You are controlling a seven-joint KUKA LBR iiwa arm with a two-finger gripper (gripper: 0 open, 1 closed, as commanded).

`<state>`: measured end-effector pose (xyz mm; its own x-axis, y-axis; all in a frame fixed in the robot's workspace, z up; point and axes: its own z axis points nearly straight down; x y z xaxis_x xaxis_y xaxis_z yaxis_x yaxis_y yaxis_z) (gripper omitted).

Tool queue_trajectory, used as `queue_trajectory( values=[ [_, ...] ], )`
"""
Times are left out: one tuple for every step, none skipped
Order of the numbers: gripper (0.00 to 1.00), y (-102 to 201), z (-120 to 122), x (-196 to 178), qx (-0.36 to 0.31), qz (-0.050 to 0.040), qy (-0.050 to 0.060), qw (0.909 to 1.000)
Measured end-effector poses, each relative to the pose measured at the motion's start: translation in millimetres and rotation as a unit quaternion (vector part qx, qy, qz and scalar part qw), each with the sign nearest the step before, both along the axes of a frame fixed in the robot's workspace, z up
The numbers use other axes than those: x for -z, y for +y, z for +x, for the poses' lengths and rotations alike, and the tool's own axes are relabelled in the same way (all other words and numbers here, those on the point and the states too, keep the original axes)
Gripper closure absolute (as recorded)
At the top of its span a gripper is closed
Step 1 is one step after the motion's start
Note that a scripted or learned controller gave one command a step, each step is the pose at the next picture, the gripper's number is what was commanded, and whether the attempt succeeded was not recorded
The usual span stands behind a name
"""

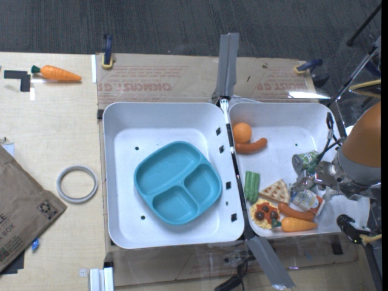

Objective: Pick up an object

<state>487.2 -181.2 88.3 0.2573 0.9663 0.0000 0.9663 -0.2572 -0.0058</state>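
Observation:
My gripper is low in the right bin, near its right side, among the toy food. Its metal fingers sit over a crumpled silvery item beside a green-and-silver can. Close by lie a waffle wedge, a pizza slice, a red sausage and a carrot at the front. An orange ball and a hot dog rest at the back left, and a green pepper piece lies along the left wall. Nothing visibly sits between the fingers.
The left bin holds a blue divided plate. On the bench to the left lie a second carrot, a tape ring and a brown cardboard box. The arm's orange band hangs over the right bin's right edge.

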Motion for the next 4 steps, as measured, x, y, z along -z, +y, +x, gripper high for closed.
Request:
queue_trajectory(
  values=[
    [1.0, -1.5, 0.7, -5.5, 0.001, -0.0001, 0.002, 1.0],
    [1.0, 13.4, -9.3, -28.1, 0.03, 0.0001, 0.0, 0.9996],
    [0.0, 13.2, -9.4, -28.0, 0.03, 0.0, 0.0, 0.9995],
    [0.0, -10.6, 76.0, -15.0, 0.018, -0.0007, 0.001, 0.9998]
  ],
)
